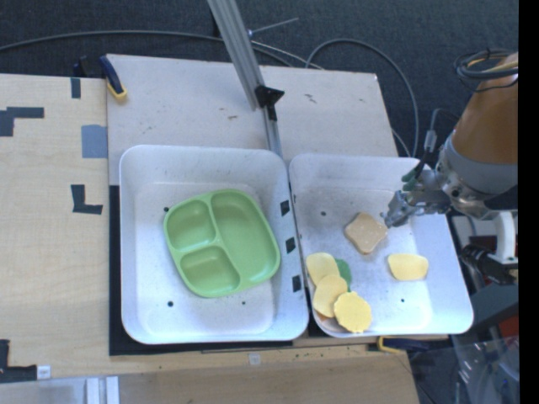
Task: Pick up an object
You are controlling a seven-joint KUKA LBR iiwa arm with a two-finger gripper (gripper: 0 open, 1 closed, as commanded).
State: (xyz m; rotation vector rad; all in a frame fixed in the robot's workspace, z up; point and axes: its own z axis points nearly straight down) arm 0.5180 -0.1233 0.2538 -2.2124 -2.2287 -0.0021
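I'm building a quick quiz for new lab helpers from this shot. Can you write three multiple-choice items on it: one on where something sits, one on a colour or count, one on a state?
1. Where is the green divided tray?
A. in the left bin
B. in the right bin
C. on the bare bench

2. How many compartments does the tray have?
A. two
B. three
C. five

3. How does the gripper stand to the tan slice?
A. it holds the slice aloft
B. it sits just beside the slice, which lies on the bin floor
C. it is over the left bin

Answers: 1 A, the tray lies in the left bin. 2 B, ridges split it into three wells. 3 B, the slice lies flat in the right bin.
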